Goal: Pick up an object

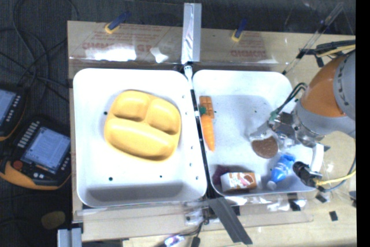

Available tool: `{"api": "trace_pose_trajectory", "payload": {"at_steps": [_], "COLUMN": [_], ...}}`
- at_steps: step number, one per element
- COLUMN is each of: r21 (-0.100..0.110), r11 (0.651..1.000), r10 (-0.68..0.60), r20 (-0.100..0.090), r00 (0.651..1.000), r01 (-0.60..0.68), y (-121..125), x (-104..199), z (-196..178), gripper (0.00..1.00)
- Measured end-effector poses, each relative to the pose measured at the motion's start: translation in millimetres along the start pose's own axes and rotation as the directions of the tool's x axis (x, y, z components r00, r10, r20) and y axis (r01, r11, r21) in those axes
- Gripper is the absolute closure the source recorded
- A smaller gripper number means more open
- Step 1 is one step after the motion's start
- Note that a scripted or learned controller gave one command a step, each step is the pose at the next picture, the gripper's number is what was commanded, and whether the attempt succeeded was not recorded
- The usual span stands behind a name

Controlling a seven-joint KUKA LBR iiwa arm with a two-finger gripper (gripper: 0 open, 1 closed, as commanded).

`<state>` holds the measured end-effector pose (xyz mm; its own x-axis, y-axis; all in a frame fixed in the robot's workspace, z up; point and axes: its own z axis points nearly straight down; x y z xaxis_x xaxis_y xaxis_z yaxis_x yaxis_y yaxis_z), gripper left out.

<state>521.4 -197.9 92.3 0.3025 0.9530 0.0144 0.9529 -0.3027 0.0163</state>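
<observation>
Along the near edge of the right white plastic bin (231,85) lie one small red-brown carton (237,180), its print too small to read, and one blue-and-white plastic bottle (281,170) on its side near the near right corner. One round brown disc (265,148) sits just beyond the bottle, touching or just under the tool (276,131), whose state I cannot tell, while one orange carrot-shaped toy (206,122) lies along the left wall. The left white bin (84,170) holds one glossy yellow bread-like lump (142,124) at its middle.

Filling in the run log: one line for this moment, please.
end effector: right bin, over round brown object | blue bottle beside | nothing seen gripped
</observation>
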Motion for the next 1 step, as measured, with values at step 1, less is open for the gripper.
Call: {"api": "trace_pose_trajectory", "payload": {"at_steps": [1], "r21": [0.005], "r11": [0.994], "r10": [0.107], "r20": [0.018], "r00": [0.994], "r01": [-0.107], "y": [62.5], "x": [66.0], "z": [5.5], "gripper": [0.0]}}
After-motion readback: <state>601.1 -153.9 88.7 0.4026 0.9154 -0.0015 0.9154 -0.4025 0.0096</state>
